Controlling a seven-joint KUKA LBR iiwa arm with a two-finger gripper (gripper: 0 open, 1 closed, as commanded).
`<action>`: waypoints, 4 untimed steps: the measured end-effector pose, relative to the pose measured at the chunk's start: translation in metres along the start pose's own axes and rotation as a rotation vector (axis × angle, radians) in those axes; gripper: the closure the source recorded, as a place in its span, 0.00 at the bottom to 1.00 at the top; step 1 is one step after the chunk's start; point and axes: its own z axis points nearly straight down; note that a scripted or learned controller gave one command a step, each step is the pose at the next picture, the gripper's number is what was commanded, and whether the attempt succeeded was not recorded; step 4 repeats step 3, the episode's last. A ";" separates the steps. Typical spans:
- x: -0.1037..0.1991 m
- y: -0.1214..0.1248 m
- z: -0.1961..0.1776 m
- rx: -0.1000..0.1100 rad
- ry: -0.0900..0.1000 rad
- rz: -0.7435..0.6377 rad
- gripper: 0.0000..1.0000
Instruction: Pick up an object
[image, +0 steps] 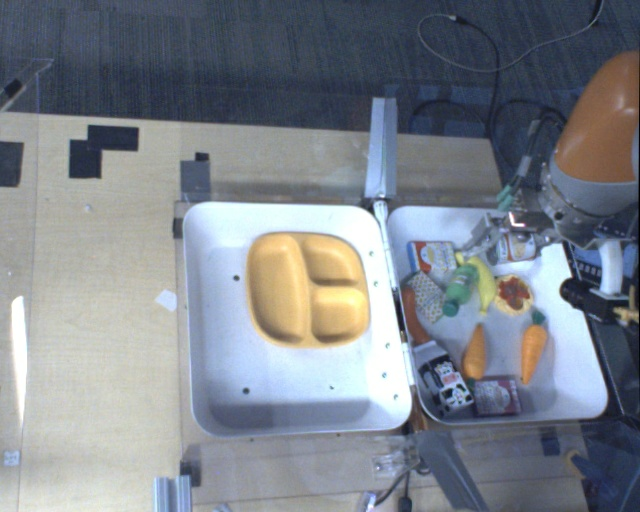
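Overhead, jaws (492, 232) above green bottle (459, 289)

Pale wood-grain bench (90, 330), black tape marks (100, 148) near its far left, dark blue-grey carpet floor (220, 55) beyond, thin cable (480, 55) looped on carpet, metal divider post (381, 150) at bench's far edge, even overhead light

A single fixed camera looks down on the bench (90, 300) at a slant, far enough off to take in both white bins — the left bin (215, 400) and the right bin (585, 395) — with dark floor beyond. The arm (600, 130) enters from the right edge, its gripper (505, 232) over the right bin's far side.
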 end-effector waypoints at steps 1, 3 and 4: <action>-0.002 0.015 0.120 0.001 0.000 -0.047 0.00; -0.028 -0.003 0.132 -0.035 0.000 -0.064 1.00; -0.028 -0.003 0.132 -0.035 0.000 -0.064 1.00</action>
